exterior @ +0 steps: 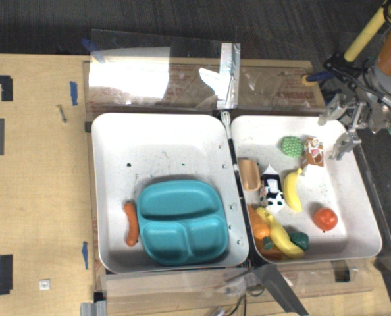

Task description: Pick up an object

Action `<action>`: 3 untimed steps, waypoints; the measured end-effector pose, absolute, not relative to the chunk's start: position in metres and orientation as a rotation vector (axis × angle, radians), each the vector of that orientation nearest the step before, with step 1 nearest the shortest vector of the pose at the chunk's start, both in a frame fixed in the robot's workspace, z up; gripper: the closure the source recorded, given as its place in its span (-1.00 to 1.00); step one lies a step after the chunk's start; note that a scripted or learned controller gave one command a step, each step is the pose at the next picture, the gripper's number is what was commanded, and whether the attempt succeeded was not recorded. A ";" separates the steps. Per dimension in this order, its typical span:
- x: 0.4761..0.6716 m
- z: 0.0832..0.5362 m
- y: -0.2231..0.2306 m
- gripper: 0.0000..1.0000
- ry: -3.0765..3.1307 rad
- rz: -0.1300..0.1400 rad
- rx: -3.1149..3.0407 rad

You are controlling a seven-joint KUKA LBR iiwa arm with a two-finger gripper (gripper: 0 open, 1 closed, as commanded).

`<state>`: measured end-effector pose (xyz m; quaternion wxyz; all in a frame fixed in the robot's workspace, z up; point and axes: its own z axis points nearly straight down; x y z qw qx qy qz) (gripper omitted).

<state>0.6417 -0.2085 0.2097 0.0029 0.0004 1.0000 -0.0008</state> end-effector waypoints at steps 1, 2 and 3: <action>0.644 0.089 -0.208 -1.00 3.126 -0.003 0.146; 0.616 0.088 -0.102 -1.00 3.138 0.005 -0.043; 0.572 0.088 -0.102 -1.00 3.132 -0.001 -0.123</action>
